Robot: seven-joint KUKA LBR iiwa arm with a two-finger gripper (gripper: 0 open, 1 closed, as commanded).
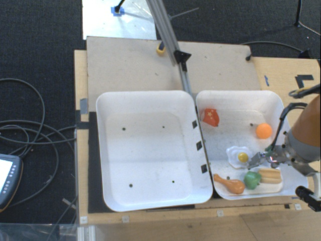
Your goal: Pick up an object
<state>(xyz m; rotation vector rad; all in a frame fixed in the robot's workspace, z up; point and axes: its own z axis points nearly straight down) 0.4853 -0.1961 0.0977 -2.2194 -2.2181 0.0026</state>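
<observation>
Arm [306,134] came in from the right edge, over the right bin [273,98]. Gripper [261,158] sat low over the front part of that bin, pointing left, tip just right of the fried egg [238,156]. Fingers too small and blurred to read: can't tell if they were released or clenched, and nothing was visibly between them.

Right bin contents:
- red piece [210,117], back left, near the divider edge, well apart from the rest
- orange ball [264,130], back right, just above the gripper, apart from it
- fried egg, white with yellow yolk, centre front, just beside the gripper tip; contact not clear
- green piece [252,179], front, directly below the gripper
- hot dog bun [270,175], front right, touching or just beside the green piece, partly under the wrist
- drumstick [229,184], front left, lying along the front wall, fat end near the green piece

Left bin [108,134] was white with a few dark specks on the floor. The two bins sat side by side, rims touching along the middle.

Both bins rested on a tan board [130,64] on the bench. A grey pole [163,19] ran diagonally from the top of the view down to the back edge between the bins. Cables [30,134] and a tablet [7,177] lay on the dark floor to the left.
</observation>
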